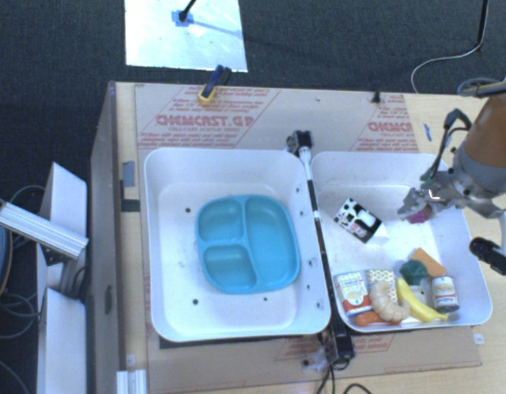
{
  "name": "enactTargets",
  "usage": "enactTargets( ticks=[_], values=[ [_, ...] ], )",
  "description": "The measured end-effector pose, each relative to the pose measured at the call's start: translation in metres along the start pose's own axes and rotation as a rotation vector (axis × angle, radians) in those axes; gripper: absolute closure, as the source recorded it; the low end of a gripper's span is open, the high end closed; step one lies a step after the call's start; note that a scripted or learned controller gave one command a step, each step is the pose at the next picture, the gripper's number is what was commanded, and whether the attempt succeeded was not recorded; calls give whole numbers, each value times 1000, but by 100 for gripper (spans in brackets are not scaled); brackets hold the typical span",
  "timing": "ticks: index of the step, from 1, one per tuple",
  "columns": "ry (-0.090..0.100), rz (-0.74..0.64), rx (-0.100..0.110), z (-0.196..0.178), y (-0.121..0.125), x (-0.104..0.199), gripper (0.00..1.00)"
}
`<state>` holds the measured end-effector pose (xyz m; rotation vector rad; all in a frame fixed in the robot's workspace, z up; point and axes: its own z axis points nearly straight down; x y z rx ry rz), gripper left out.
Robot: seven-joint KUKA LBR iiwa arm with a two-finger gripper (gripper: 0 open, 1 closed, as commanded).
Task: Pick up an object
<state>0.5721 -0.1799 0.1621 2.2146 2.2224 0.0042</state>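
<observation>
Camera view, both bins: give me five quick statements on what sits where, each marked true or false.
1. The blue divided tray lies in the left bin. True.
2. The black-and-white box lies in the left bin. False: it lies in the right bin, apart from the other items.
3. The banana lies near the front edge of the right bin. True.
4. The gripper is over the blue divided tray. False: it is at the right bin's far right side.
5. The small bottle lies right of the banana in the picture. True.
</observation>
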Motion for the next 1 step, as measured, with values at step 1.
enactTargets(
  ticks=[1],
  values=[
    [1, -1, -1, -68, 46, 49, 100]
  ],
)
